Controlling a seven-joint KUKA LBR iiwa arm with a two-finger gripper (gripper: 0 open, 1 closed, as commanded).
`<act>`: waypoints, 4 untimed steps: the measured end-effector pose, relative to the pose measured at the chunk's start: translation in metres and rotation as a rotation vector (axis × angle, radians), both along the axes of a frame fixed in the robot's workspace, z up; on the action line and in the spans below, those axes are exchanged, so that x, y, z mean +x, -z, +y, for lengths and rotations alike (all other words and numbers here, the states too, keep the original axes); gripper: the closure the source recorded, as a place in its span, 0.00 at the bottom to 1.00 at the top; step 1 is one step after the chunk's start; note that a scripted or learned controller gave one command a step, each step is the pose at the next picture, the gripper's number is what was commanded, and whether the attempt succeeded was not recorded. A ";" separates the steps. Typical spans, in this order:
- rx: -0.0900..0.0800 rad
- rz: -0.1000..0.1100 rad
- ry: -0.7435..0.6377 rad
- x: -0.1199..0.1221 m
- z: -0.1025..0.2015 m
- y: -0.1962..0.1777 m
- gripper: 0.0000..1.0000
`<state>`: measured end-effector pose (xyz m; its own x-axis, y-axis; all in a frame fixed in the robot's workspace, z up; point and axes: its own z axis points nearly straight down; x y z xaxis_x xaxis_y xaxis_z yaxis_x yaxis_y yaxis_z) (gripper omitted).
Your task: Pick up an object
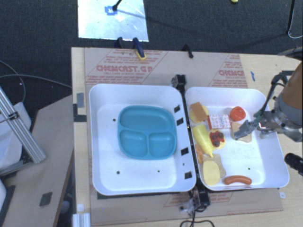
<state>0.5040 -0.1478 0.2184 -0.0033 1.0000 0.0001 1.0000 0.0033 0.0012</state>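
Note:
The right bin (pixel 270 141) holds several toy foods. An orange-yellow block (pixel 199 111) lies by a red and white box (pixel 218 121) and a red tomato (pixel 237 113). A yellow banana (pixel 202 140) lies beside a dark red berry piece (pixel 217 137). A pale bread slice (pixel 212 173) and a sausage (pixel 237 179) lie near the front wall. My gripper (pixel 246 128) reaches in from the right, low over a tan piece (pixel 240 135) just below the tomato. The gripper partly hides that piece.
The left bin (pixel 104 103) holds a blue divided plate (pixel 147 131). A black clip rail (pixel 184 126) runs between the two bins. The arm's grey body (pixel 289 108) hangs over the right bin's right wall. A silver sheet (pixel 112 13) lies beyond the bench.

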 end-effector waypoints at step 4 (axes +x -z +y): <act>0.031 0.008 -0.019 0.031 0.153 0.061 1.00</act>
